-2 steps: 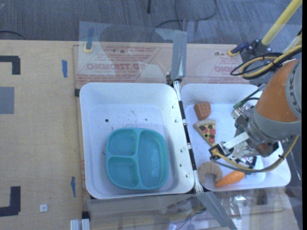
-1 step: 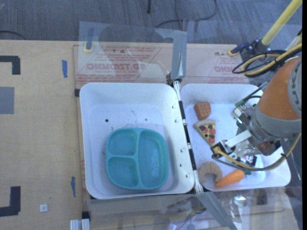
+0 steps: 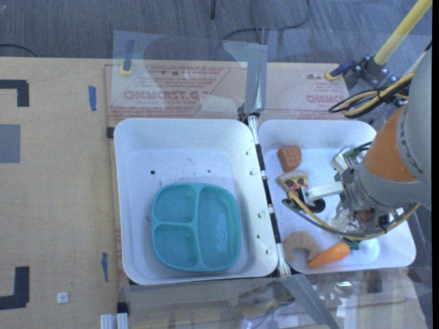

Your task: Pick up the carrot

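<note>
The orange carrot (image 3: 330, 254) lies near the front edge of the right bin (image 3: 322, 139), pointing left and slightly down. My gripper (image 3: 351, 226) hangs just above and to the right of it, over the carrot's thick end, below the grey wrist and orange band. The wrist and its cables hide the fingertips.
A tan curved piece (image 3: 298, 242) lies just left of the carrot. Further back in the right bin sit a brown waffle-like block (image 3: 289, 157) and a small tan and dark item (image 3: 293, 181). The left bin (image 3: 185, 139) holds a teal divided plate (image 3: 171, 211). Yellow cables trail at the right.
</note>
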You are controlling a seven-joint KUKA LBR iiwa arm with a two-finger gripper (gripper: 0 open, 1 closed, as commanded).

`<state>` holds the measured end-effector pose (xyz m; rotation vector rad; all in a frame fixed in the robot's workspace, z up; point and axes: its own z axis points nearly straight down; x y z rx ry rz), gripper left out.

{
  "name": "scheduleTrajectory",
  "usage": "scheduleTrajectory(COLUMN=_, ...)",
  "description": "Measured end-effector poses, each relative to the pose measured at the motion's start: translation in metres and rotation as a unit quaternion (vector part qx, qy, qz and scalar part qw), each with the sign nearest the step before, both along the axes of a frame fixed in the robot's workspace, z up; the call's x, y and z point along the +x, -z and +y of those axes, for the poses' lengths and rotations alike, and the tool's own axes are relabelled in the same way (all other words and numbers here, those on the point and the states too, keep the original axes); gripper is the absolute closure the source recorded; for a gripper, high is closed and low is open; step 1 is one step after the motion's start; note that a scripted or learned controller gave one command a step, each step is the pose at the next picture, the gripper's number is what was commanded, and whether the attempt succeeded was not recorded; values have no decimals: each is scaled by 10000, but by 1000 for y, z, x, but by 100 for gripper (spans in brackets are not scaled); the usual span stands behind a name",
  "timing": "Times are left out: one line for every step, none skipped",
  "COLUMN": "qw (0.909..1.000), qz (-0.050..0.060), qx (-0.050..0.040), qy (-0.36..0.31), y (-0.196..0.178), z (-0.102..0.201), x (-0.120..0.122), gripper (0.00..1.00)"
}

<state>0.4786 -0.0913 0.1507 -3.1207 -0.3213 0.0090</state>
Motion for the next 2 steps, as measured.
scheduleTrajectory(qw=9506, qz=-19, qx=8, qy=-3103, y=-33, z=41, x=0, gripper=100)
scheduleTrajectory(qw=9693, qz=-16, qx=6, qy=-2459, y=32, z=-9, x=-1, gripper=100)
